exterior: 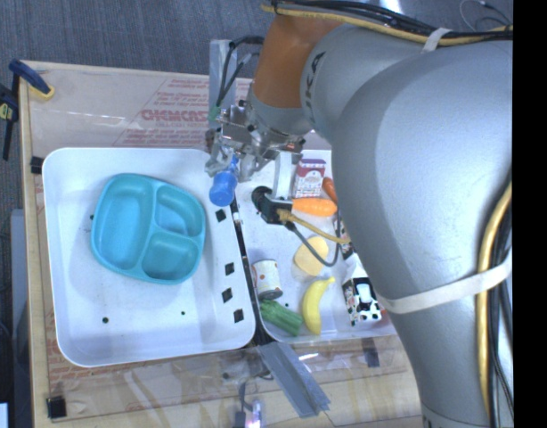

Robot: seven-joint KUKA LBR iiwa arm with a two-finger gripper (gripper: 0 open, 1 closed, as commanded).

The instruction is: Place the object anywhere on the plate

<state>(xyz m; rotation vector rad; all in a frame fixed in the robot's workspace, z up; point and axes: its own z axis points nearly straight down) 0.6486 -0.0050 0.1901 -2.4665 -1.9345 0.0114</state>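
- Two white bins sit side by side on the bench, the left bin (69, 266) down and to the left of the gripper, the right bin (282, 333) down and to its right.
- Grey and bulky, the arm (407, 150) reaches in from the right, its orange band (287, 56) just above and to the right of the gripper.
- Lying in the left bin, the blue sectioned plate (149, 227) is down-left of the gripper, apart from it.
- Down at the ridge between the two bins, the gripper (227, 163) has its fingers closed on a blue object (223, 188), which hangs just below them, near the plate's right rim but not on it.
- Right and below the gripper, in the right bin, lie a carton (309, 176), an orange carrot (314, 208) and a yellow lemon (311, 257).
- Further below it lie a banana (315, 303), a green vegetable (281, 316) and a small can (267, 280).
- Lower right of the gripper, at the arm's edge, stands a black-and-white toy (363, 301).
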